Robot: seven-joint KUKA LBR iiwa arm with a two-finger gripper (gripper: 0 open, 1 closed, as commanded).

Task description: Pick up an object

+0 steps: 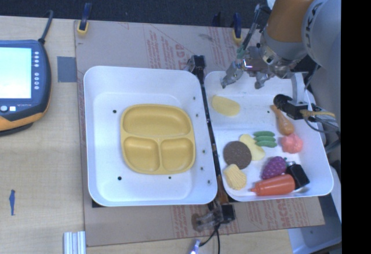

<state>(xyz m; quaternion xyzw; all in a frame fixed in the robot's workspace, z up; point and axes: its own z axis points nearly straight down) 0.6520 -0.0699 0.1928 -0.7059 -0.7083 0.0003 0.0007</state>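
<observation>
The gripper (246,77) hangs over the far end of the right bin (324,157), its two fingers spread apart with nothing between them. Just near of it, a little to the left, lies a pale yellow oval toy food (225,106), alone on bare white floor. That looks the likeliest pick. I'd judge it light, hollow plastic, stiff and a bit slick, so it could squirt out of a pinch; closing across its narrow width seems safest.

The other toys crowd the near end: a brown disc (237,154), green pea pods (265,139), a corn cob (235,177), purple grapes (275,167), a pink piece (292,144) and an orange carrot-like piece (273,186), several touching, so harder to take singly.

The left bin (98,131) holds a yellow divided tray (157,138). Both bins sit on cardboard (151,44) over a wooden bench (35,177), with a teach pendant (20,82) at far left.
</observation>
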